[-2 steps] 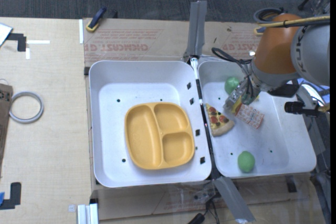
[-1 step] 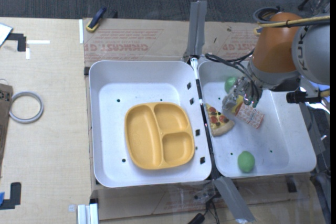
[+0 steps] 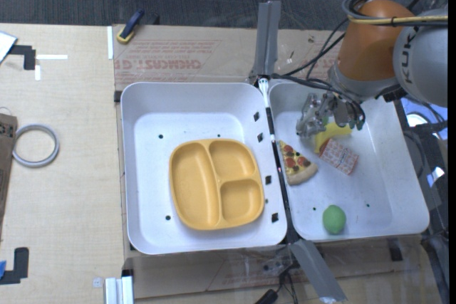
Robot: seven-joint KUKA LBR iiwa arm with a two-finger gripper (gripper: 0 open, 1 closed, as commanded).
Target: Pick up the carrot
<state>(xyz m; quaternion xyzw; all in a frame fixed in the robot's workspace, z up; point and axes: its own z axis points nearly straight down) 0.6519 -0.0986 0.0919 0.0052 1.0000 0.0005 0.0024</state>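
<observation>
Carrot: can't pick it out for certain; likely hidden under the pincer [image 3: 322, 119] in the right bin [image 3: 399, 224]. Left bin's yellow tray [image 3: 217, 183] irrelevant. Pizza slice [image 3: 296, 164], pink block [image 3: 338, 156], yellow piece [image 3: 335, 130] crowd the spot: wrong-item grab likely. Pincer state: cannot tell.

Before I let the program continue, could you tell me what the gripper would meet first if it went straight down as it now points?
Probably the yellow item right under the gripper in the right bin; the pink block lies just beyond it. Depth is hard to judge from this slant.
</observation>
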